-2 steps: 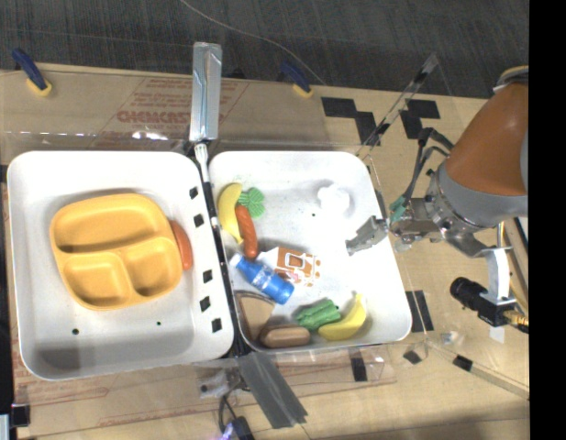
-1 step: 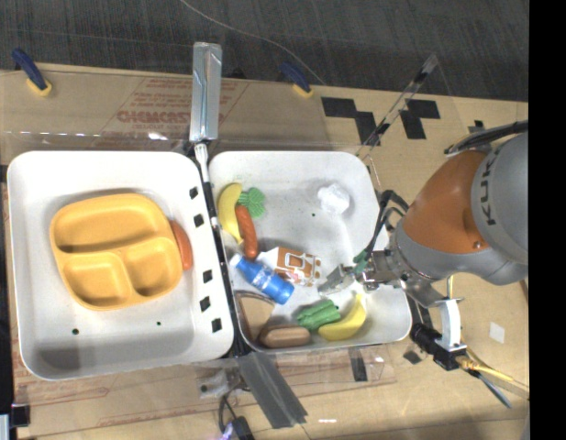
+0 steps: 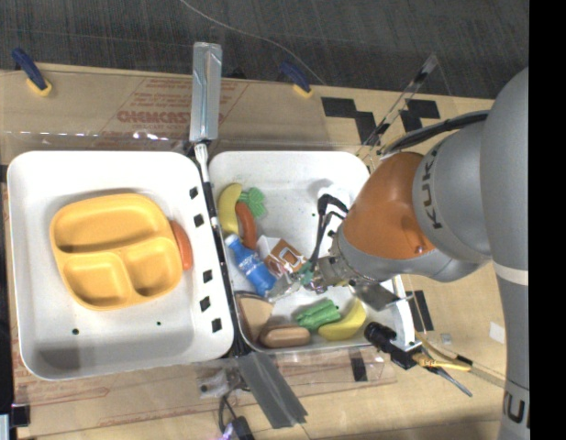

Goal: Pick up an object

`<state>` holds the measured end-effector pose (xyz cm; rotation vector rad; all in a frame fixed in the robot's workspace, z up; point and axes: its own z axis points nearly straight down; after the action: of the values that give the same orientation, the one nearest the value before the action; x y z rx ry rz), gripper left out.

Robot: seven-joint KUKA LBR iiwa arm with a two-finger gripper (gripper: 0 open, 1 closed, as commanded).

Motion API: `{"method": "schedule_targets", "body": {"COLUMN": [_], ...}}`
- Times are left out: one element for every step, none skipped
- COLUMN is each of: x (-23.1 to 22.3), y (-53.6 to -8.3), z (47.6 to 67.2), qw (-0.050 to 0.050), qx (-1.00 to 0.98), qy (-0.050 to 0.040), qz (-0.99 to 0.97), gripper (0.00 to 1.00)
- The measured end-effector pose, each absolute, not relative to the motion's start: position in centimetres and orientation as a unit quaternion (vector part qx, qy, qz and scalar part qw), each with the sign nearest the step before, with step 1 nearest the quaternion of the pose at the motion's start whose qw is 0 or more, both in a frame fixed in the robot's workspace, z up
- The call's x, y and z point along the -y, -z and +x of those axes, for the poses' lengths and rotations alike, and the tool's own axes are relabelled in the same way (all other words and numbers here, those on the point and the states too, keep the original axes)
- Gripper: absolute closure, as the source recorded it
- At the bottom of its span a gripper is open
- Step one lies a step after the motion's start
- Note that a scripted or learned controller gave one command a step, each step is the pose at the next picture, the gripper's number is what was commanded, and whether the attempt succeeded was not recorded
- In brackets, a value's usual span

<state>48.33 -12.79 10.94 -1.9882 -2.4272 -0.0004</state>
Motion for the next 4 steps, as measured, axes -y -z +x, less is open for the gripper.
{"method": "schedule_targets", "body": {"x": [12.1, 12.2, 11.2, 5.1], "y": [-9.1, -10.2, -9.2, -19.4], "z": [54.6, 54.7, 56.0, 57.4], "qw": [0.002, 0.002, 0.000, 0.000], "qx": [0.740, 0.741, 0.691, 0.630], "qy": [-0.0010, -0.0005, -0.0002, 0.0015], "qz": [-0.673, -0.672, -0.723, -0.776], "gripper": [0.00, 1.00, 1.00, 1.00]}}
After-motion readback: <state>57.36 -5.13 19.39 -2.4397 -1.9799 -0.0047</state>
